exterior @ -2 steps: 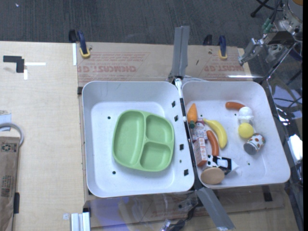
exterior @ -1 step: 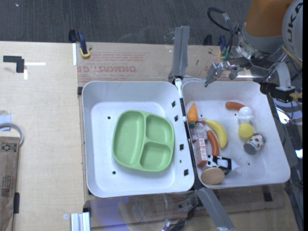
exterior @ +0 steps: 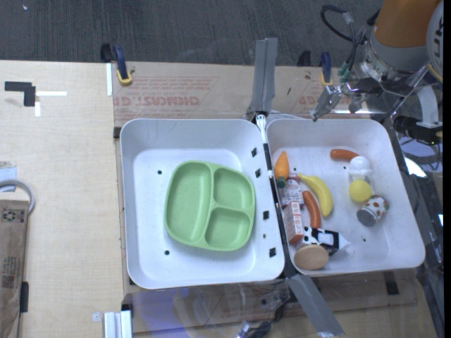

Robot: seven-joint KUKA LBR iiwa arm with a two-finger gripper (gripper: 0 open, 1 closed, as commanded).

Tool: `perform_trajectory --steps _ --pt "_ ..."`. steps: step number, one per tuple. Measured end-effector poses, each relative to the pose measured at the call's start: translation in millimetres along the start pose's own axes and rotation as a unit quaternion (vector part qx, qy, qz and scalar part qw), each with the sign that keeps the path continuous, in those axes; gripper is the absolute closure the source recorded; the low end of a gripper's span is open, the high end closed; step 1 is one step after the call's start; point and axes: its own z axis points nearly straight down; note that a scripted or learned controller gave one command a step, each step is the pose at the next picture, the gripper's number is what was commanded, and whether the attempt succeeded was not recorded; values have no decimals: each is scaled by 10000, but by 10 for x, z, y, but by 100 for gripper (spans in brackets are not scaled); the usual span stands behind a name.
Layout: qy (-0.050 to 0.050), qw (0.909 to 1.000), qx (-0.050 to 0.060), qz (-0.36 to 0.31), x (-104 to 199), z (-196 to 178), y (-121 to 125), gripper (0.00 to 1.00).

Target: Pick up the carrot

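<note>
At the right bin's [exterior: 394,146] 9 o'clock wall: carrot [exterior: 282,165] lying untouched | end effector [exterior: 325,105] hovering at 12 o'clock rim, aperture indeterminate | step: approach | next: descending toward 7 o'clock.

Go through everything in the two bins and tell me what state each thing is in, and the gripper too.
carrot: lying at right bin's left wall, untouched
banana: lying loose
green plate: flat in left bin, compartments bare
egg: resting near front wall
lemon: loose
gripper: above right bin's back rim, holding nothing visible
</note>
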Motion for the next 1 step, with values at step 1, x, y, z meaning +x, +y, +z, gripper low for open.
perform_trajectory --steps 1 --pt "8 9961 11 -886 754 808 -186 0"
